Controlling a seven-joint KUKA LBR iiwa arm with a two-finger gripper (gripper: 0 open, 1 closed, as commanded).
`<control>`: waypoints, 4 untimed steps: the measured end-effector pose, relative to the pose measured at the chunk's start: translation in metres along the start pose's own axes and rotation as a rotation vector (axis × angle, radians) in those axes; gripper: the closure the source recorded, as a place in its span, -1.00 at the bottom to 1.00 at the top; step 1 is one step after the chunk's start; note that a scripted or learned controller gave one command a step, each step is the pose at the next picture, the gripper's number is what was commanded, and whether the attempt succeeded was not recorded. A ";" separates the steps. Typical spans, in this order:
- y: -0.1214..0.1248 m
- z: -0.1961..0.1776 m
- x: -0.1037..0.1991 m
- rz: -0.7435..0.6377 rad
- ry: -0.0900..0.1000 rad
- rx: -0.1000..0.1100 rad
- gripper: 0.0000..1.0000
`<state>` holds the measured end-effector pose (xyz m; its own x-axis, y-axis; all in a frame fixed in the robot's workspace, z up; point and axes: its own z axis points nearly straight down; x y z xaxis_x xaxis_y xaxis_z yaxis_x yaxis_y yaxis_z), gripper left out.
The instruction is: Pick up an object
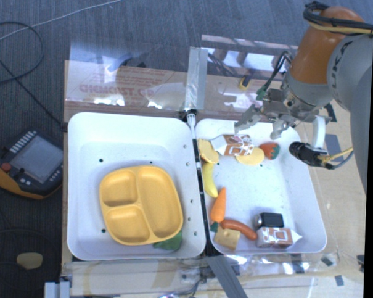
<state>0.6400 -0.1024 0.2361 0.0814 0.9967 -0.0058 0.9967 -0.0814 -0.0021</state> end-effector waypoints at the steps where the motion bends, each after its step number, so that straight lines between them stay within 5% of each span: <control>1: 0.032 0.125 -0.023 -0.047 0.005 -0.017 -1.00; 2: 0.018 0.129 -0.038 -0.033 0.007 -0.048 -1.00; 4: 0.004 0.129 -0.055 0.008 0.016 -0.052 -1.00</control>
<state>0.6389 -0.1580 0.1079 0.0885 0.9960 0.0107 0.9948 -0.0889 0.0493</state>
